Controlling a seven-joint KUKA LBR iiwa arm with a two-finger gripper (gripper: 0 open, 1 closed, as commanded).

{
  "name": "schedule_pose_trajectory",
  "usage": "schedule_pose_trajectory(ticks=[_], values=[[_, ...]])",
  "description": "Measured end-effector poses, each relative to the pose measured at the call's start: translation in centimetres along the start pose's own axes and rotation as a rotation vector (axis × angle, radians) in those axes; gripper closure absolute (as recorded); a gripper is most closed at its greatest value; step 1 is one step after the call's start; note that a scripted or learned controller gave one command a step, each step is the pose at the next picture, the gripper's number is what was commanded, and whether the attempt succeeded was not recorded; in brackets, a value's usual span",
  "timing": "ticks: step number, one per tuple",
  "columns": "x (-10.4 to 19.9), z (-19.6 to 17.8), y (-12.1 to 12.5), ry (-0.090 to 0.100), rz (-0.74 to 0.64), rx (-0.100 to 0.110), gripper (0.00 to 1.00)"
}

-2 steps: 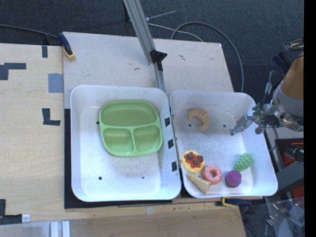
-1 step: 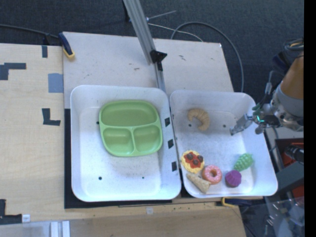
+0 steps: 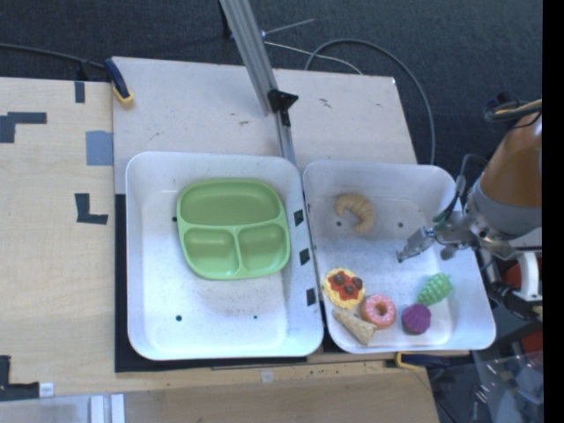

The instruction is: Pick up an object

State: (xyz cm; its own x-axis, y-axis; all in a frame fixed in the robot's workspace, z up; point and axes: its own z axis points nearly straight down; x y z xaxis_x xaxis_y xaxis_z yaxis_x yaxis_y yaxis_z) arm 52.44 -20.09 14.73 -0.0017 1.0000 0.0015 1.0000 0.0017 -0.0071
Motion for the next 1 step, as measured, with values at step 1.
schedule_pose_trajectory(ticks=[1], values=[[0.12,5.44,-0.14,0.000,0.000,0.000,0.00]])
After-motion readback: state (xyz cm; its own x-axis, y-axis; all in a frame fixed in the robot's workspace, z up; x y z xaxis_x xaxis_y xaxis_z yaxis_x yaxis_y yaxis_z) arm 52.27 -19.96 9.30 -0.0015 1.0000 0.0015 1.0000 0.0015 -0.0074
